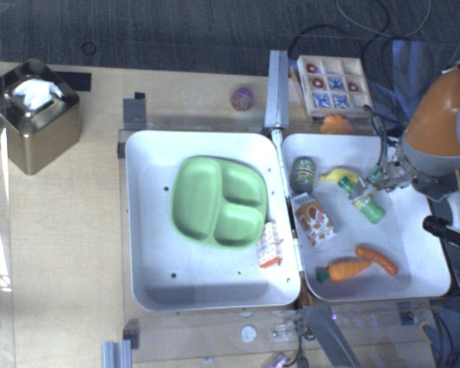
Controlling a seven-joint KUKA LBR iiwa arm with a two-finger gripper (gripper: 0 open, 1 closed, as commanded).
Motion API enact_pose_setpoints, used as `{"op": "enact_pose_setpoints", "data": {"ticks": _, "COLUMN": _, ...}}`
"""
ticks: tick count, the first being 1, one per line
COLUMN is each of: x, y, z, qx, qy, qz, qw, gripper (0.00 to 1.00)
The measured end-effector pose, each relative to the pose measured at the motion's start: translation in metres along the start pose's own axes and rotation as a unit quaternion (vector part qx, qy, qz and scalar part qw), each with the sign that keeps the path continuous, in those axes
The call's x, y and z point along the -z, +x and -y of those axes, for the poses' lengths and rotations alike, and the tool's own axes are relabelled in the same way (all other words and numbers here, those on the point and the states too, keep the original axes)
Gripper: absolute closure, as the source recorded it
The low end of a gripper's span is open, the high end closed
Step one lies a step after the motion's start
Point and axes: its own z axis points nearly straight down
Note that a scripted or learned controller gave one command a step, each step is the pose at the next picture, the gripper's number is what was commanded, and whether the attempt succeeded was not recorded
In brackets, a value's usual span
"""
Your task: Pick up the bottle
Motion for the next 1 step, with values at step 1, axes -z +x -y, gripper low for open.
{"op": "enact_pose_setpoints", "data": {"ticks": 1, "x": 0.1024, "y": 0.0431, "z": -0.0297, "qx": -0.089, "qy": 0.002, "qz": 0.0, "qw": 0.996, "gripper": 1.0}}
